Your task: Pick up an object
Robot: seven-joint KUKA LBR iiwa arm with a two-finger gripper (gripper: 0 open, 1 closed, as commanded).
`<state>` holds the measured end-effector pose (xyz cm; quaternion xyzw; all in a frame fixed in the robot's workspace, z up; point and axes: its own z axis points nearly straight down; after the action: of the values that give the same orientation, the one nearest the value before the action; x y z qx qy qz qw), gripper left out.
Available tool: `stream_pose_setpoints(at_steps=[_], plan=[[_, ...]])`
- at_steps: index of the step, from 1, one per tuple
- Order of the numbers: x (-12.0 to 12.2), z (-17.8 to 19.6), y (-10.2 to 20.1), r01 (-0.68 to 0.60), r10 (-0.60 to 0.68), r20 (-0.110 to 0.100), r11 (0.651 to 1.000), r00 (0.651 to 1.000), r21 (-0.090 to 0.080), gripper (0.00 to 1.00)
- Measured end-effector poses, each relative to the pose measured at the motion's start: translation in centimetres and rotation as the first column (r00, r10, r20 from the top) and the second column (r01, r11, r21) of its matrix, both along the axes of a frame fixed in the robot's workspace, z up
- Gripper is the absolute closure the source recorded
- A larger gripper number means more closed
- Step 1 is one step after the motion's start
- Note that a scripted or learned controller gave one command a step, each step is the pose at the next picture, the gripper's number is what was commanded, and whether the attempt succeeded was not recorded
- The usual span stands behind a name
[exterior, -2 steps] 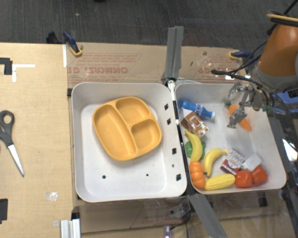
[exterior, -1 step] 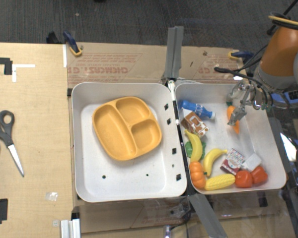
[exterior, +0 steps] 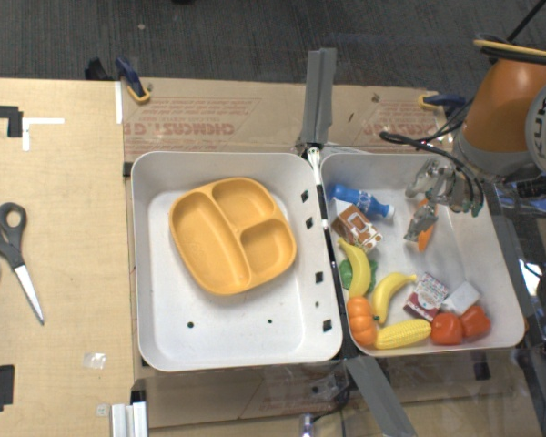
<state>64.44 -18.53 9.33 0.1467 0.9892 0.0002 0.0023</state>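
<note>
My gripper [exterior: 425,209] hangs over the upper middle of the right bin [exterior: 502,244], with the arm's orange band up at the right. A small orange carrot-like toy [exterior: 423,232] sits between its fingertips, and the fingers are closed on its top end. Beneath and to the left lie a blue bottle [exterior: 360,199], a brown-and-white box [exterior: 358,229], a green pepper [exterior: 357,269], a yellow banana [exterior: 389,289], a corn cob [exterior: 402,335], an orange fruit [exterior: 361,322], a red tomato [exterior: 447,329] and a red-and-white packet [exterior: 429,295].
The left bin [exterior: 155,317] holds a yellow divided plate [exterior: 234,235]. A grey bar [exterior: 319,98] runs between the bins at the back. Scissors [exterior: 14,253] lie on the wooden bench far left. Cables hang by the wrist.
</note>
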Motion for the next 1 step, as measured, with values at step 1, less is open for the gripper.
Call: stream_pose_setpoints(at_steps=[1], plan=[[0.17, 1.09, 0.01, -0.003, 0.003, 0.005, 1.0, 1.0, -0.002, 1.0]])
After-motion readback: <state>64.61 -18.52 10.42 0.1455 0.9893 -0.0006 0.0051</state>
